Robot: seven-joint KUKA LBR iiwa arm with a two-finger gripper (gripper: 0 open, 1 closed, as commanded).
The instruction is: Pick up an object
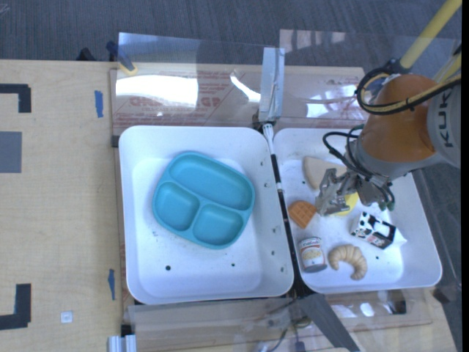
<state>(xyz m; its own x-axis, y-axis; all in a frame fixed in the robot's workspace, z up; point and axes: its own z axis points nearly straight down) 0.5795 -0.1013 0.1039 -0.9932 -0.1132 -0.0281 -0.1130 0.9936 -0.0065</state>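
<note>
My gripper (pixel 333 198) is down in the right bin (pixel 418 270), near its middle. A small yellow object (pixel 351 198) lies right beside the gripper on its right, partly hidden by it. Close by are an orange waffle-like piece (pixel 302 213) to the left and a beige wedge (pixel 315 169) further back. A black-and-white toy cow (pixel 374 230) lies to the right. A croissant (pixel 350 259) and a small can (pixel 311 254) sit nearer the front. The arm's orange band (pixel 396 119) hangs above the bin's back right.
The left bin (pixel 139 196) holds a blue divided plate (pixel 204 199). A ridge (pixel 278 196) runs between the two bins. Clear plastic panels (pixel 190 86) stand behind both bins. Black cables (pixel 344 145) loop off the wrist.
</note>
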